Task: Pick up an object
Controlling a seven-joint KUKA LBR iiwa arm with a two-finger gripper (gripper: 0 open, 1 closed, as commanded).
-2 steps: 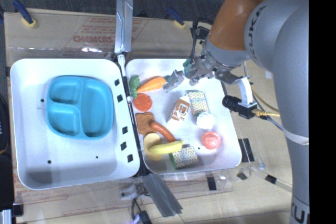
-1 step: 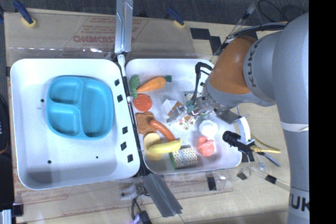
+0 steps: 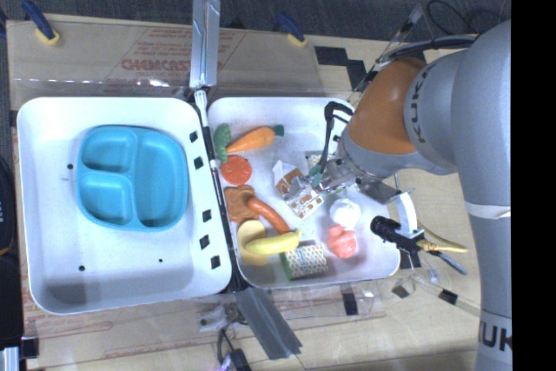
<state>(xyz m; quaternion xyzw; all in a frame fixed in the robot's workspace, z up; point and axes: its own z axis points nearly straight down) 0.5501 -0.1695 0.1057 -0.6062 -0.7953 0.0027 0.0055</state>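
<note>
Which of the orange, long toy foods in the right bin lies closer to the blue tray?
The carrot with the green top, at the far side of the right bin. The plainer orange piece lies nearer the banana.

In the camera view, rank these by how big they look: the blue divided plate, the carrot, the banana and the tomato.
Largest to smallest:
1. blue divided plate, by far
2. carrot and banana, which look alike in length, so I won't rank them
3. tomato

Two white bins [image 3: 35, 187] are sitting here, one blue tray [image 3: 133, 176], one carrot [image 3: 252, 139], one tomato [image 3: 235, 170], one banana [image 3: 269, 244].
</note>
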